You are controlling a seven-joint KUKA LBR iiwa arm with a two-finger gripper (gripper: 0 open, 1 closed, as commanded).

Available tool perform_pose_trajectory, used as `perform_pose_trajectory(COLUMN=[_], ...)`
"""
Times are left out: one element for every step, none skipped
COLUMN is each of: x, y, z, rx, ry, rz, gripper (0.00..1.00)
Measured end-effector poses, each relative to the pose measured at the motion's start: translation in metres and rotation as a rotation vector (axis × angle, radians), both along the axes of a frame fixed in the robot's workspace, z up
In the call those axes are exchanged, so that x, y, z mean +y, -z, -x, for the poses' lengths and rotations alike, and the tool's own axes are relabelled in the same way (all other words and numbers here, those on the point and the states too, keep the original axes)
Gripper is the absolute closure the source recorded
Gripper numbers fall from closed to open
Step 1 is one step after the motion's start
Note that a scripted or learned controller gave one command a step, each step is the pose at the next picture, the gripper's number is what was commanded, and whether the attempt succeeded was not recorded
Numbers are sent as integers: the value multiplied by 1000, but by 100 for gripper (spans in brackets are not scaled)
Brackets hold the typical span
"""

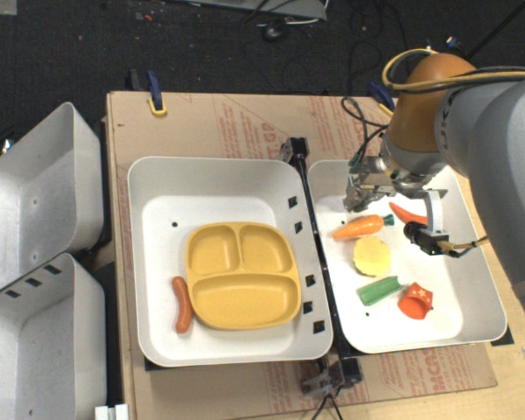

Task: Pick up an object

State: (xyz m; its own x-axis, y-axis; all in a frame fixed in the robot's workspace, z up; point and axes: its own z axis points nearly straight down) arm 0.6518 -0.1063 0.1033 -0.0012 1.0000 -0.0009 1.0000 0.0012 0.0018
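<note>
end effector [360,192]: hanging low over the back of the right bin, just behind the carrot. Can't tell if it's spread or pinched from this angle, and nothing visible caught in it.
right bin [481,322]: this is where the loose stuff sits, so I'd guess it's the picking side.
carrot [360,227]: lying flat, closest thing to the end effector, so probably the target.
yellow slice [372,255]: just in front of the carrot, nearly touching it. Could get bumped on the way down.
green piece [378,290]: nearer the front, apart from the carrot.
red pepper [415,300]: right beside the green piece.
red chili [406,210]: tucked under the wrist area, partly hidden.
left bin [149,182]: holds a yellow divided plate [242,275], with a sausage [183,304] lying beside its left edge.
progress: looks like lining up, pick not made yet.
</note>
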Motion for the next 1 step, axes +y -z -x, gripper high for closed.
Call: perform_pose_trajectory(x=[3], y=[-44], z=[-3], rx=[-4], ry=[-1], rz=[0], gripper=[100])
